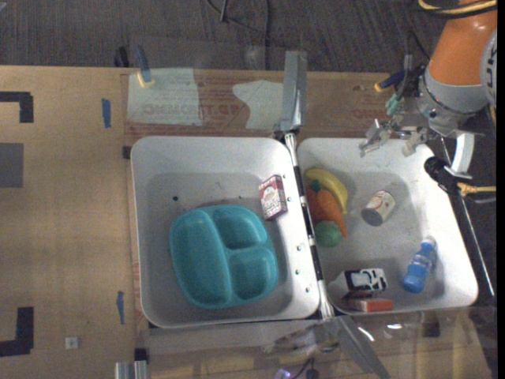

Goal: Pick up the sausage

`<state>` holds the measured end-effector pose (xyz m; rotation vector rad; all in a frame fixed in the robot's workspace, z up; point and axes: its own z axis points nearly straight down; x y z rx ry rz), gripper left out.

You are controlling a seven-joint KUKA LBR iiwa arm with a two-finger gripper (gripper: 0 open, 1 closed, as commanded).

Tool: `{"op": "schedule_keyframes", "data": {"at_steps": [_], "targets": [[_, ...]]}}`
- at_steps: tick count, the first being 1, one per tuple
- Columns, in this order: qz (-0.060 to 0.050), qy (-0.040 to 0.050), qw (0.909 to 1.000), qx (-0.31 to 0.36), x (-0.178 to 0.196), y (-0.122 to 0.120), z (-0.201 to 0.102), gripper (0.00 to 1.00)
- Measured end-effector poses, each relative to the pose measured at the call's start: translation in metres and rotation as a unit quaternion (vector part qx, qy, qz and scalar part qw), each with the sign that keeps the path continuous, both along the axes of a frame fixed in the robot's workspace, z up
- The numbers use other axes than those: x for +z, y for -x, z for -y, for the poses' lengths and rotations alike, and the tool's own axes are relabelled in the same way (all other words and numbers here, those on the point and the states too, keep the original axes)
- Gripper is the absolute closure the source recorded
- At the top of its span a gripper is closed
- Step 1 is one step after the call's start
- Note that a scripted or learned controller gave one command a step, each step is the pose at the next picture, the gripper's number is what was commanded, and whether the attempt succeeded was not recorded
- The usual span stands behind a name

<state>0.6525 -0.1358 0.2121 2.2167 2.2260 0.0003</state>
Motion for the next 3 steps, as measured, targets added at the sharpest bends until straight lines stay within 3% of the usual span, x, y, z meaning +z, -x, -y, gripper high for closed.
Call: {"op": "schedule_keyframes", "data": {"at_steps": [1, 2, 3], "targets": [[0.004, 0.0016, 0.9963, 0.086, -0.114, 0.030, 0.006, 0.00], [0.004, 0.0009, 0.9986, 0.053, -0.123, 0.121, -0.027, 0.00], [0.001, 0.0008, 0.9997, 0.023, -0.118, 0.139, 0.036, 0.00]]}}
